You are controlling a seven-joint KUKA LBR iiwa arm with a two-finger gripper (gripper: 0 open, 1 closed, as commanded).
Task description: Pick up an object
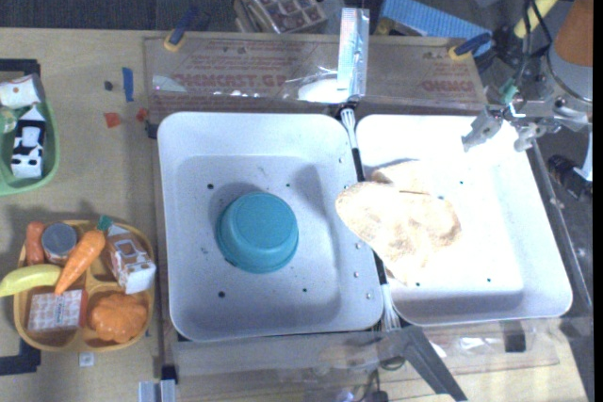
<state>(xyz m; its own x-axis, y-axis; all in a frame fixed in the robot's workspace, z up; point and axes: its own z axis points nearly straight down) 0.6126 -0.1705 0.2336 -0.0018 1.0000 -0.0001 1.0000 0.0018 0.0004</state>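
Gripper (pixel 499 129): seen at upper-right corner of right bin (pixel 551 292), above the far rim. Two light fingers are spread apart w/ a clear gap; nothing is held between them. Wrist and arm body enter from the view's right edge.

Nearest candidate obj.: flat tan disc, tortilla-like (pixel 400 223). It is located at left side of right bin, w/ its left edge lapped over the divider between bins. It is judged thin, light, floppy; likely to sag or fold when lifted. A top-down pinch on the flat middle is judged poor, since little is offered for the fingers to close on. Best hold is judged to be at the raised edge over the divider, where one finger can be passed under. Slip risk: moderate.

Second candidate: teal bowl (pixel 258 232). It is placed upside down near centre of left bin (pixel 184 146), well apart from gripper. It is judged rigid, light, smooth plastic. The rounded base gives poor purchase; the rim lies against the bin floor, so access is limited. A grasp across the dia. is judged to need wide finger opening.

Task status: not yet achieved; no obj. is taken.
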